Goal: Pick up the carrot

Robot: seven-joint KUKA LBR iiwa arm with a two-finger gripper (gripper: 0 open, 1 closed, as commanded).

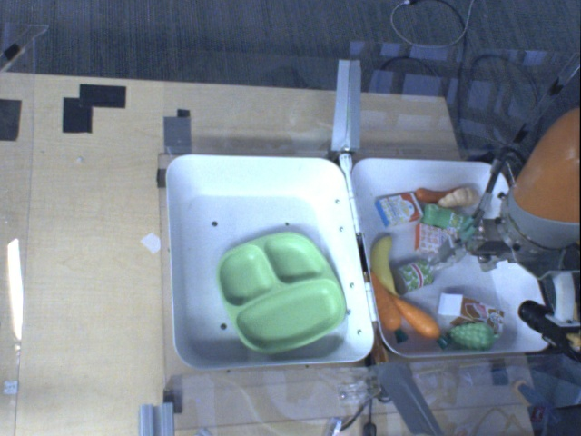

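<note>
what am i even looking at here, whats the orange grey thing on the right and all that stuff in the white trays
It is one picture, taken by a fixed camera above a wooden bench, looking down at a slant. The orange and grey thing is a robot arm reaching in from the right. Its gripper, a two-finger claw, hangs over the right bin; I cannot tell whether it holds anything. Two white bins sit side by side. The left bin holds a green divided plate. The right bin holds toy food: a carrot near the front, a banana along the left wall, small packets and a green knobbly item. The robot's job is to pick up the carrot, which lies in the bin.
</note>
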